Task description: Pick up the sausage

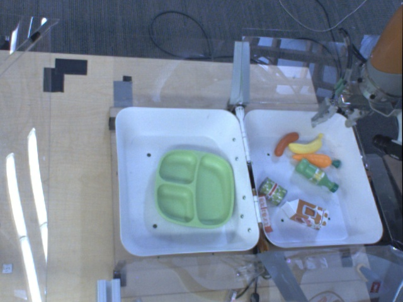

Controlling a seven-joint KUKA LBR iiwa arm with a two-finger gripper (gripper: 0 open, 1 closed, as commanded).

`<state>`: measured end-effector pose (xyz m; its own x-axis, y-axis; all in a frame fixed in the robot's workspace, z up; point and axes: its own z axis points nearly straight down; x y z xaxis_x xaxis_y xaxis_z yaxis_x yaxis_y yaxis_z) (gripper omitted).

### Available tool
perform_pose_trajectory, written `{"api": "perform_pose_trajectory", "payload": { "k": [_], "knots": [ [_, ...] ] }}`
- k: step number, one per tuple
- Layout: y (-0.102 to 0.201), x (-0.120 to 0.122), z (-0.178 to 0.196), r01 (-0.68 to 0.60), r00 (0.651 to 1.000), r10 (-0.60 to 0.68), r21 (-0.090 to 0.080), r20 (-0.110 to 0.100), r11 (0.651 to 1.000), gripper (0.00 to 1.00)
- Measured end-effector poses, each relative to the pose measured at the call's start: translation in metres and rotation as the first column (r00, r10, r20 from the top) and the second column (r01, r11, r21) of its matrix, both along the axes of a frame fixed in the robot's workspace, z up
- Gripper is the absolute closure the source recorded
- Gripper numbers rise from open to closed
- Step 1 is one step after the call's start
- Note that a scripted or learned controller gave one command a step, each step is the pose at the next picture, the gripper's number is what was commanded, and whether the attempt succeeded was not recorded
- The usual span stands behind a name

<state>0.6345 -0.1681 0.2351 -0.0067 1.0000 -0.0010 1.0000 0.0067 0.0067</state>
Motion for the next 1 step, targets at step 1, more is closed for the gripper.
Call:
{"api": "perform_pose_trajectory", "payload": {
  "k": [1],
  "knots": [
    [0.0144, -0.0066, -0.1375, 0.071, 0.998, -0.071, 0.001, 0.002, 0.998, 0.0]
  ]
}}
